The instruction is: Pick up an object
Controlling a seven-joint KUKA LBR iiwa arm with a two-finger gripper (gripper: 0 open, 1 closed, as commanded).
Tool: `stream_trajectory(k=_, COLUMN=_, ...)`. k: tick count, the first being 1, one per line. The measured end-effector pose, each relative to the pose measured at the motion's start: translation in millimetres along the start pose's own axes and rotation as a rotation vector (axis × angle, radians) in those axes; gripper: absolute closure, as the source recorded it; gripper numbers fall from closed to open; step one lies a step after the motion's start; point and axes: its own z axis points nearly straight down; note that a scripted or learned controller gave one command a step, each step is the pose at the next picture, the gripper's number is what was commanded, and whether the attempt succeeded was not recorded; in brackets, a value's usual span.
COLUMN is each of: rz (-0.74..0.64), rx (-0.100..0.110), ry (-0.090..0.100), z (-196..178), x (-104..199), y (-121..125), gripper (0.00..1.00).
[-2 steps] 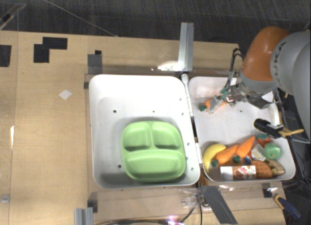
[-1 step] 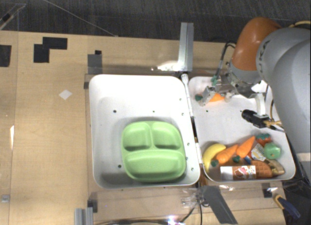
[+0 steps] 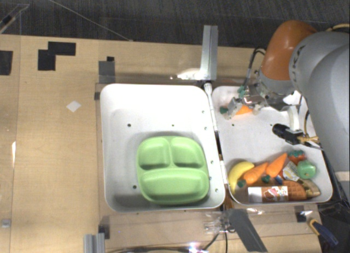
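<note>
Arm [image 3: 322, 71] comes in from the right, orange band [image 3: 284, 49] over the far edge of the right bin [image 3: 257, 137]. The hand [image 3: 239, 104] is down in that bin's far left corner, close to the wall between the two bins. Can't tell whether the hand is open or closed from this angle. A small orange piece [image 3: 244, 111] lies on the bin floor right at the hand, just to its near side; can't tell if it is touching or gripped.

The rest of the objects are heaped at the near end of the right bin, well apart from the hand:
- yellow banana [image 3: 238, 172] at the left of the heap
- orange carrot [image 3: 256, 174] against the banana
- second carrot [image 3: 278, 163] slanting up to the right
- green round toy [image 3: 306, 169] at the right side
- bottle with a red and white label [image 3: 270, 193] lying flat along the near wall

The middle of the right bin floor is bare.

The left bin [image 3: 142, 110] holds a green divided plate [image 3: 172, 168], sitting flat toward its near right part. Both bins sit side by side on the pale wooden table [image 3: 49, 137].
</note>
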Motion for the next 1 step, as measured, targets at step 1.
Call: stream_trajectory(k=1, rz=0.022, rx=0.005, ry=0.000, z=0.1, x=1.3, y=1.8, gripper=0.00)
